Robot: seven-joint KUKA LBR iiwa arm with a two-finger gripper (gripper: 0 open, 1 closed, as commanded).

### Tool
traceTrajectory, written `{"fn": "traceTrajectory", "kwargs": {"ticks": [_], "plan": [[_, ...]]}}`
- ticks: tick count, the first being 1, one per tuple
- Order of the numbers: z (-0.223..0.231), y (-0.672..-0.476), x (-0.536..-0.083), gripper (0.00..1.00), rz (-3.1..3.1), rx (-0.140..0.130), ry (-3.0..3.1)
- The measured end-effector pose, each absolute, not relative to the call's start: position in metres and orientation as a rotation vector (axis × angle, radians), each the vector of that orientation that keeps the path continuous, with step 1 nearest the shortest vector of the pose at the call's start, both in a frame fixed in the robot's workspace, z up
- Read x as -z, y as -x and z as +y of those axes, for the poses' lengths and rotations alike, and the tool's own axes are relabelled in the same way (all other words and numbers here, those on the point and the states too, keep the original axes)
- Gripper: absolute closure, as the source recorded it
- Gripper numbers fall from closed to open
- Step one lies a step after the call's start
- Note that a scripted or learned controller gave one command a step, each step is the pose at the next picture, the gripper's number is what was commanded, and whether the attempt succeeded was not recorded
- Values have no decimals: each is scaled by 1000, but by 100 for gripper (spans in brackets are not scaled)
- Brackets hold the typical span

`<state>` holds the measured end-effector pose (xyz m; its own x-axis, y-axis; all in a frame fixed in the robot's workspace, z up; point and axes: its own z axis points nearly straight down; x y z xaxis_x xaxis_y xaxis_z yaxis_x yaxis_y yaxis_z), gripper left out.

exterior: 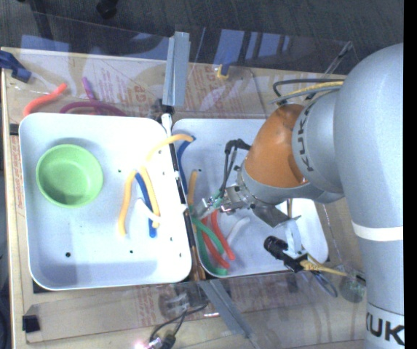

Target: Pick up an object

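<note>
Over the bin on the view's right [209, 132] hung the grey arm, its gripper [215, 203] low at the bin's left side, right above a bundle of cords. Open or shut? Could not be told from this angle, and nothing could be seen held in it.

The likeliest target lay just under and in front of the gripper: a red cord [223, 241] and a green cord [206, 250], running side by side and crossing each other against the bin's left wall. An orange stick [192, 187] stood close by along that same wall.

By the look of them, both cords were light, soft and floppy, probably rubbery, so grip would not be the problem. Shape would. A limp cord sags from wherever it is pinched, so the middle of a run looked the better hold, with the ends hanging evenly. Where red and green overlapped, one pinch might well take both, or drag the second along. The red cord's lower stretch, a little clear of the wall, seemed the cleanest spot.

Across the divide, the other bin [35, 266] carried a green bowl [69, 174], a yellow strip [129, 196] and a blue strip [147, 195], well apart from the gripper.
</note>
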<state>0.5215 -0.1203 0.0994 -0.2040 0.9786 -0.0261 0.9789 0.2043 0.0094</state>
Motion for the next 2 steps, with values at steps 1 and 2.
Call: {"fn": "traceTrajectory", "kwargs": {"ticks": [1,2], "plan": [[-116,-522,-108,100,2434,10,-1961],[-118,-522,-108,0,2430,13,-1961]]}}
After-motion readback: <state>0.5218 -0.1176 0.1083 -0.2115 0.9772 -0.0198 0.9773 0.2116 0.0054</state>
